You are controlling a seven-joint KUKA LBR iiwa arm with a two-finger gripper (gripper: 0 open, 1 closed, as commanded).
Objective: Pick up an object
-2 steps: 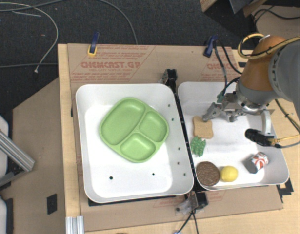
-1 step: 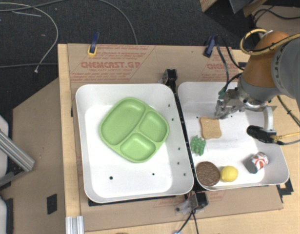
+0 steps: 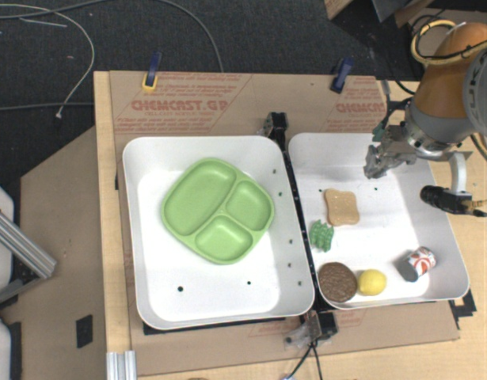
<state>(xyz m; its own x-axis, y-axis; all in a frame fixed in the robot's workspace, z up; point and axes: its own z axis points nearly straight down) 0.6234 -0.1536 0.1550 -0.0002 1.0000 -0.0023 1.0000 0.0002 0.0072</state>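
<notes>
My gripper [image 3: 375,167] hangs over the back of the right bin [image 3: 386,145], above and to the right of a tan slice of toast [image 3: 341,207]. Nothing shows between its fingers. Further forward in that bin lie a green broccoli piece [image 3: 321,235], a round brown cookie [image 3: 337,282], a yellow lemon [image 3: 372,282] and a small red, white and grey can [image 3: 417,264]. A green three-part plate [image 3: 218,209] rests in the left bin [image 3: 148,172].
The grey arm with its orange band [image 3: 449,77] comes in from the upper right. A black clamp piece [image 3: 276,123] sits between the bins at the back. Blue clips [image 3: 153,70] hold the cardboard under the bins.
</notes>
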